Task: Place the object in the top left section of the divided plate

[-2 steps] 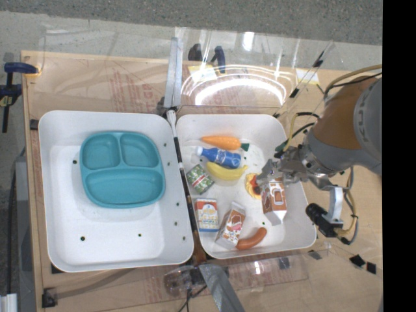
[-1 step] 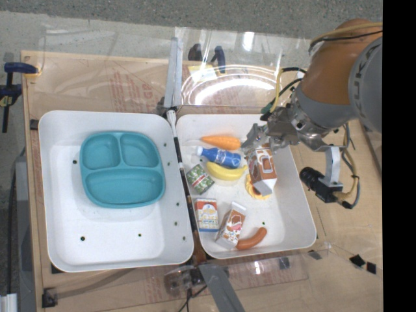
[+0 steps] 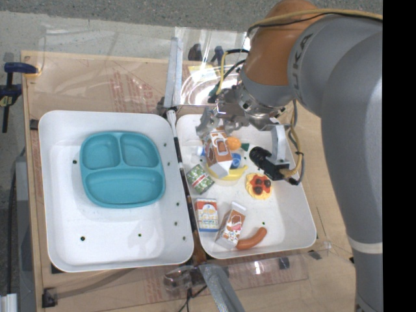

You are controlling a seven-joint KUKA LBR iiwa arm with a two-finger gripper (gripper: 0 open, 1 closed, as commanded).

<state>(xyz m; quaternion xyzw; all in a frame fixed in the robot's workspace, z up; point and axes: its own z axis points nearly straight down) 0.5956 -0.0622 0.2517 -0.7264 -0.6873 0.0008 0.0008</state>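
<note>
Camera view from above, looking down at a slant on my desk (image 3: 97, 83) with two shallow white bins side by side. My claw (image 3: 218, 123) hangs over the upper part of the right bin (image 3: 296, 213), just above a small orange-and-white carton (image 3: 220, 153). I cannot tell whether the claw is wide or closed; the wrist hides it, and nothing is visibly held.

The carton stands tilted on a little yellow dish (image 3: 233, 173), with a round orange fruit (image 3: 233, 144) touching it. I judge this carton to be the thing to move, though that is a guess from where the claw hovers.

The left bin (image 3: 58, 239) holds the teal divided plate (image 3: 122, 169), smooth moulded plastic with rounded corners: two small sections along the far side and one wide section nearer the camera. The top left section (image 3: 100, 152) is bare.

Nearby lie a green packet (image 3: 199, 179), two more printed cartons (image 3: 207, 214) (image 3: 233, 226), a glossy toy sausage (image 3: 251, 238) and a yellow tart with dark berries (image 3: 259, 185).

Risks as I judge them: the carton is leaning and crowded, so a pinch could slip off its slick printed faces, topple it, or catch the fruit too. The low ridges between plate sections could also let it land in the wrong one.
</note>
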